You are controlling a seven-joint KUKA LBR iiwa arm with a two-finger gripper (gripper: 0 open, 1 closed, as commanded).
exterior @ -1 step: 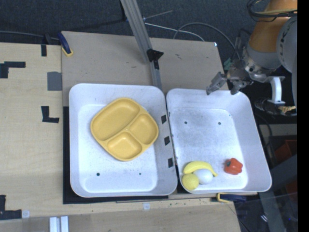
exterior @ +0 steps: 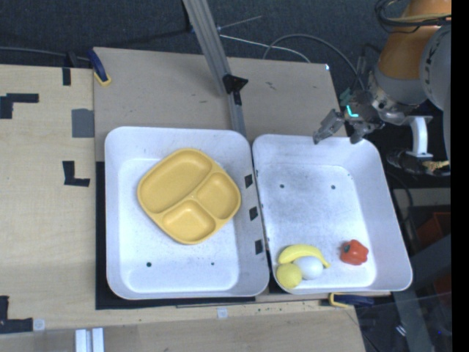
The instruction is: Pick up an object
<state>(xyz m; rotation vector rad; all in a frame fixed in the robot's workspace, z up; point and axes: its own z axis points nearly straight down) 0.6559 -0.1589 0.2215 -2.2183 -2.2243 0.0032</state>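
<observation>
Objects for picking lie in the right bin (exterior: 366,196), all gathered along its near edge. A banana (exterior: 302,253) curves at the near left corner, with a white egg (exterior: 311,268) touching it on the near side and a lemon (exterior: 289,275) just beside the egg, tucked against the bin's corner. A red pepper (exterior: 354,251) sits a little apart to their right, near the same edge.

The left bin (exterior: 121,196) holds a yellow tray (exterior: 188,195) with three compartments, turned at an angle and lying toward the far half of the bin.

The gripper (exterior: 340,129) hangs over the far right corner of the right bin, at or just beyond its rim, well apart from the four small things. Its two dark fingers (exterior: 326,130) point down and toward the left, spread with a gap between them and nothing in that gap. A small teal light shows on the wrist above them. The arm (exterior: 410,57) comes in from the upper right, its orange band in view above the grey wrist.

A grey pole (exterior: 212,42) slants across the bench (exterior: 161,86) from the far side and ends between the two bins.
</observation>
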